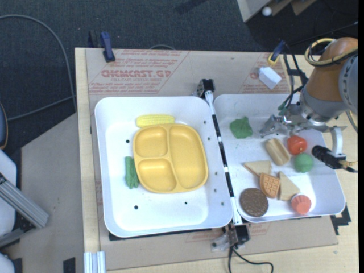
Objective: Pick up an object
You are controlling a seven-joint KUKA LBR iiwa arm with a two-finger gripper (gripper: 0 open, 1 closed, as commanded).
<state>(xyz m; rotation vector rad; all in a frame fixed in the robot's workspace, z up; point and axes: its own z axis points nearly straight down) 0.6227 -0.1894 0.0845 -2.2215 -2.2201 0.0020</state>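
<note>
You had the brown cookie (253, 202), waffle (269, 184), cheese wedge (288, 186) and orange-red ball (301, 203) nearest the camera in the right bin (335, 201), all well below the fingers. Further up, the green ball (303, 162), tomato (296, 145) and bread roll (277, 151) sat just below the gripper (282, 123), with the green leafy piece (241, 127) off to its left. I couldn't tell whether the fingers were open or closed, and nothing visibly sat between them.
</note>
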